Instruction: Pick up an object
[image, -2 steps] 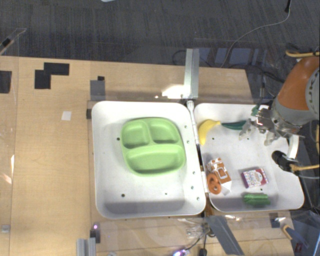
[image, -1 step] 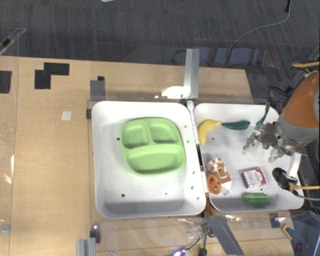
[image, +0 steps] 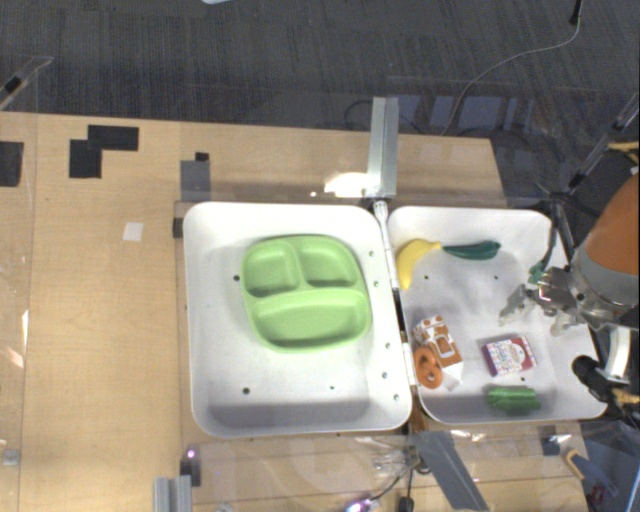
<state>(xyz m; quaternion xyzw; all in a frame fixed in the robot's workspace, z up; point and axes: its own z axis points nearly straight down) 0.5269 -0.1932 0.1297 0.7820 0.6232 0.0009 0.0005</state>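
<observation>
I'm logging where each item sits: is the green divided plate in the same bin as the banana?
No, the green plate lies alone in the left bin, while the banana is in the right bin.

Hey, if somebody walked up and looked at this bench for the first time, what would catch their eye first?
Probably the bright green divided tray, lying alone in the left bin. Next, the clutter in the right bin: a yellow banana and a dark green pepper-like piece near the back, an orange snack packet, a small purple box and a green item at the front. The gripper hangs over that bin's right side.
</observation>
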